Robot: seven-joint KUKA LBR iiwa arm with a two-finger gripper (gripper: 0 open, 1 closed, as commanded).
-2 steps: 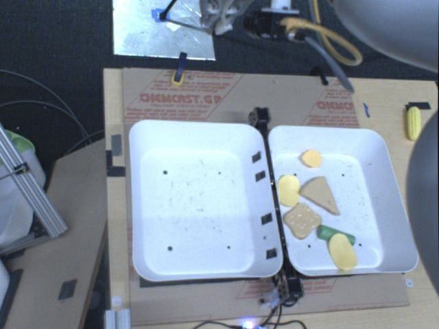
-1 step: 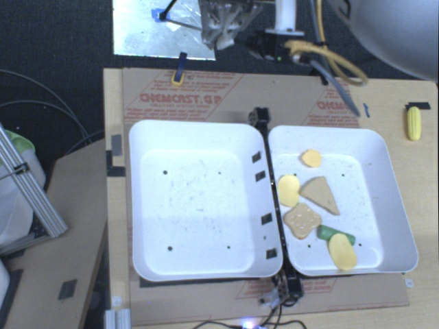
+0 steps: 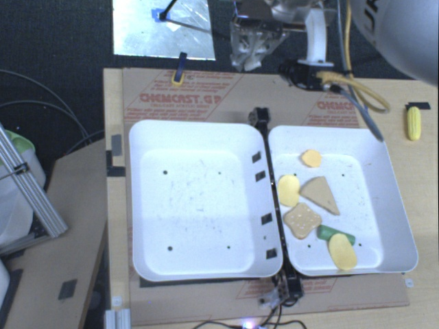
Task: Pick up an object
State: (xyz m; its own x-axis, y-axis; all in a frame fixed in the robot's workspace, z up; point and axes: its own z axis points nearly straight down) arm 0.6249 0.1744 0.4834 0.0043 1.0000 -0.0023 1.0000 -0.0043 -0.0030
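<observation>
End effector (image 3: 250,50), translucent, grip state unclear, hangs beyond the right bin (image 3: 384,177) holding a tan wedge (image 3: 321,195)

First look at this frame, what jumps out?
A cluster of small flat pieces in the right bin: a tan wedge, a tan toast-like square, three yellow pieces and a green one, all crowded toward the bin's left wall. The left bin beside it shows bare white floor. The gripper hangs at the top of the view, beyond both bins and apart from every piece.
</observation>
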